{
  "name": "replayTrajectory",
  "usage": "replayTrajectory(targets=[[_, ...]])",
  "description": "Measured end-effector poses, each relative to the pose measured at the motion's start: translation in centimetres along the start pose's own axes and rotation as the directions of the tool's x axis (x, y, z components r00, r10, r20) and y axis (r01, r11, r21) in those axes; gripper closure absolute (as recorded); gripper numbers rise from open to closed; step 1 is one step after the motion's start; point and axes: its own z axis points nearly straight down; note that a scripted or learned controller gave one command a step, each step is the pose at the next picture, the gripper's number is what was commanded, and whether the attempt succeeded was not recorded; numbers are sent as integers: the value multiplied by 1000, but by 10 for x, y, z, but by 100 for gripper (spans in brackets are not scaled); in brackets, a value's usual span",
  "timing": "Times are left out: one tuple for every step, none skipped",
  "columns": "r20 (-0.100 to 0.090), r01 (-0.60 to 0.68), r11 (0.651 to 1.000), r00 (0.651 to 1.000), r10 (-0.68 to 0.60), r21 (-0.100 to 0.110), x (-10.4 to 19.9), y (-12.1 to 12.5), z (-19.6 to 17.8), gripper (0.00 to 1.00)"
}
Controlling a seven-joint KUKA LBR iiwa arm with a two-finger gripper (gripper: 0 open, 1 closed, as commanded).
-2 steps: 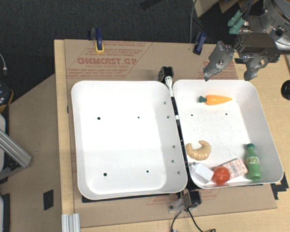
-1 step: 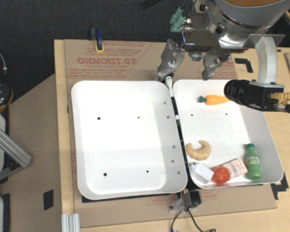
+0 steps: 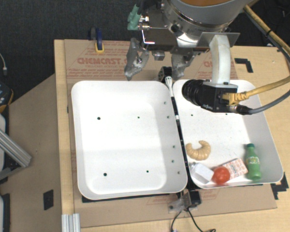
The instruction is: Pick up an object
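Note:
My gripper (image 3: 156, 67) hangs above the back rim of the bins, over the divide between them. Its two fingers (image 3: 134, 64) are spread wide apart with nothing between them, so it is open. The right bin (image 3: 261, 124) holds the objects near its front: a tan croissant-shaped piece (image 3: 199, 150), a red tomato-like ball (image 3: 221, 175), a white and red packet (image 3: 235, 167), a small white item (image 3: 199, 173) and a green bottle (image 3: 253, 161). All lie well below and to the right of the gripper.
The left bin (image 3: 87, 129) sits beside the right one on a cardboard-covered bench. A black cylinder (image 3: 205, 94) with a yellow cable (image 3: 266, 87) hangs from the arm over the right bin's back half. A blue clamp (image 3: 98, 38) stands at the bench's back left.

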Motion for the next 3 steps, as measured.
replayTrajectory(targets=[[1,-6,1000,1000,6,-1,11,1,0,0],[1,-7,1000,1000,7,-1,11,1,-1,0],[1,-7,1000,1000,7,-1,11,1,-1,0]])
